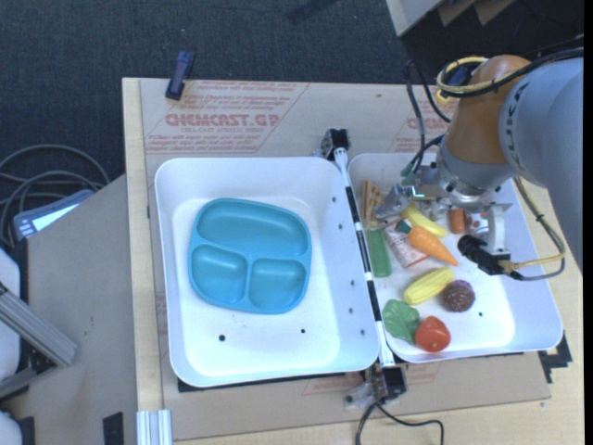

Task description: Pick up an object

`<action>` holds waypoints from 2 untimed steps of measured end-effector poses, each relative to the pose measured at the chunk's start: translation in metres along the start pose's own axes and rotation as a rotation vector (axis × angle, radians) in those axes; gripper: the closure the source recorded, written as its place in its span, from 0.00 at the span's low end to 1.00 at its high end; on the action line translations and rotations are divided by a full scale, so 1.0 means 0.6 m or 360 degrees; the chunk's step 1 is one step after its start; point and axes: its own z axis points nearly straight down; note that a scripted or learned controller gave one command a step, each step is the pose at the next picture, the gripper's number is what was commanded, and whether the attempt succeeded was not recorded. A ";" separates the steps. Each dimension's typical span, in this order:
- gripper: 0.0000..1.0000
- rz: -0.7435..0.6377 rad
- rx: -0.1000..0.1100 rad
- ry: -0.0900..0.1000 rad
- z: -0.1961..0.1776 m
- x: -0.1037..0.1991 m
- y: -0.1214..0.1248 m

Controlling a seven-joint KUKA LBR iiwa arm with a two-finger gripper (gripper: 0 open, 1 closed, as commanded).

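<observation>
Red "CHEMCAST GP" lettering is showing on the cardboard sheet (232,119); the gripper (443,207) is hovering over the toy carrot (431,242), grip state unclear.

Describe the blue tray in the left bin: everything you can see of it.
The blue divided tray is a light blue, smooth, plastic-looking plate with rounded corners and a raised rim. Ridges split it into three compartments: one wide section along the far side and two smaller ones nearer the camera. It lies flat and right side up on the floor of the left white bin, slightly above the bin's centre, and turned a little askew to the walls. It touches nothing else and holds no objects.
</observation>
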 end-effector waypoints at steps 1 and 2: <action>1.00 0.0001 0.0000 0.0001 -0.015 0.001 0.000; 1.00 -0.0004 0.0006 0.0004 -0.159 0.091 -0.079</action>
